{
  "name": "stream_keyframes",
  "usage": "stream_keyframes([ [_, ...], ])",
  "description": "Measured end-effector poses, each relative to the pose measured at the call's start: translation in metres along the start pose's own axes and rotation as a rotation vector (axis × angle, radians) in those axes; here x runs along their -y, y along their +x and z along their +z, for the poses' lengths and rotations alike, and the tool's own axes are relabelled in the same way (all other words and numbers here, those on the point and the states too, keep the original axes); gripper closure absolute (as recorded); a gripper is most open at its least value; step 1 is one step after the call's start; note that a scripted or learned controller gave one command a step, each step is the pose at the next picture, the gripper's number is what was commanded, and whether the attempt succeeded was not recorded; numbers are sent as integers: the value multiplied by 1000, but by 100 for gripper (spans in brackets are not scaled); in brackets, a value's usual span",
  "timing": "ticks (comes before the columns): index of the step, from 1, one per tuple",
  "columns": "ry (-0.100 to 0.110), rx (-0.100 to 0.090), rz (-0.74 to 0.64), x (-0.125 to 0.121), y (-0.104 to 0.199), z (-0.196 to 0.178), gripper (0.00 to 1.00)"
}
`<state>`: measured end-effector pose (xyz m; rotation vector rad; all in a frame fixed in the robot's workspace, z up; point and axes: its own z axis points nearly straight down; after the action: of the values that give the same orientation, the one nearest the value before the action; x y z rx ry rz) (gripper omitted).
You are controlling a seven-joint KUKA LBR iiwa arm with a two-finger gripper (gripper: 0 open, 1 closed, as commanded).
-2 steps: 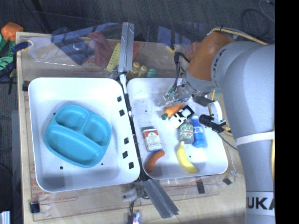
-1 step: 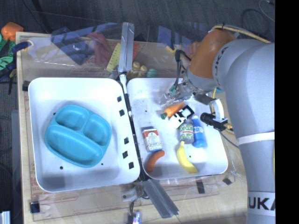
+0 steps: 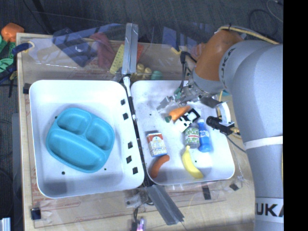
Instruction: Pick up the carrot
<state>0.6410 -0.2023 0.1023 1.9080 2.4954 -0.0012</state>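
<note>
One hand (image 3: 177, 100) low above carrot (image 3: 179, 112)

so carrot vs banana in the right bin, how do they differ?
The carrot is orange with a green end; the banana is yellow. The carrot lies near the bin's middle, right under the gripper; the banana lies by the near rim, away from the arm. The carrot looks straighter, the banana curved. Both are elongated and lying flat in the right bin.

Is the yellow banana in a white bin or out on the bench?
In. The yellow banana lies on the right white bin's floor, near its front rim.
</note>
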Motion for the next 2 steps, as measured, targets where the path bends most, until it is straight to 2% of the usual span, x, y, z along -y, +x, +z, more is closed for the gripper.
stream_keyframes([
  [1, -4, 2, -210, -15, 10, 9, 0],
  [2, 1, -1, -371, 10, -2, 8, 0],
])
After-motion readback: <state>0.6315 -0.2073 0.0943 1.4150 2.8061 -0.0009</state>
